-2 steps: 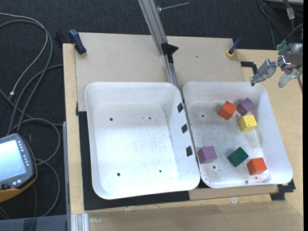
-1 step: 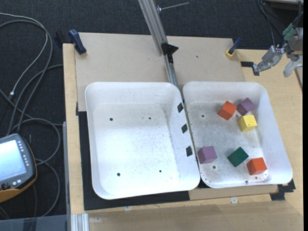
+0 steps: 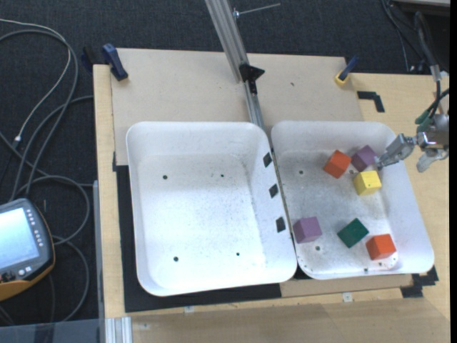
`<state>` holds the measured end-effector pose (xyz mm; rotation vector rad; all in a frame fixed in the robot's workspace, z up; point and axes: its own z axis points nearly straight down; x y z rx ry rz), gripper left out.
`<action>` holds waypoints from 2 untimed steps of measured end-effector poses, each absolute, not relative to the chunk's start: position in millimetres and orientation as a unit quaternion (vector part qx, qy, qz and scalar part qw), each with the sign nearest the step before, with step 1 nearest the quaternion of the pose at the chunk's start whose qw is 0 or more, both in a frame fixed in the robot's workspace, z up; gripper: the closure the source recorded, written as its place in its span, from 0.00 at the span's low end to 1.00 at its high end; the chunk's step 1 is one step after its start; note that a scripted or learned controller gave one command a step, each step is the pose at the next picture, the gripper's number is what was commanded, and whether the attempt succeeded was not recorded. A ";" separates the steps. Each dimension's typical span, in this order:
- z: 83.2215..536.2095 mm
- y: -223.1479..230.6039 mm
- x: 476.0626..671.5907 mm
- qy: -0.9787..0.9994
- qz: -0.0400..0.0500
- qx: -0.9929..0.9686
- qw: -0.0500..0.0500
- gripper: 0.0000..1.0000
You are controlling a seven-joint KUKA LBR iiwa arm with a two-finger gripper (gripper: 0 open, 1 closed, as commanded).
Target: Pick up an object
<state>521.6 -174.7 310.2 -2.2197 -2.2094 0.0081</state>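
The right bin (image 3: 325, 136) holds several small cubes. An orange cube (image 3: 337, 163), a purple cube (image 3: 364, 156) and a yellow cube (image 3: 368, 182) cluster near its far right. Along its near side lie a second purple cube (image 3: 308, 229), a green cube (image 3: 353, 232) and a second orange cube (image 3: 380, 246). My gripper (image 3: 409, 156) hangs over the bin's right rim, just right of the purple and yellow cubes. Its fingers are spread open with nothing between them; the left fingertip (image 3: 392, 152) sits close to the purple cube.
The left bin (image 3: 143, 138) sits beside the right one, with black clips along the shared wall. A metal post (image 3: 228, 34) rises from the back of the bench. Blue and yellow clamps hold the board's far corners. A teach pendant (image 3: 18, 245) lies at the left.
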 end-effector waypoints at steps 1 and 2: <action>145.6 -208.0 547.1 -0.707 0.002 -0.707 0.004 0.00; 161.9 -207.8 549.7 -0.707 -0.001 -0.707 -0.001 1.00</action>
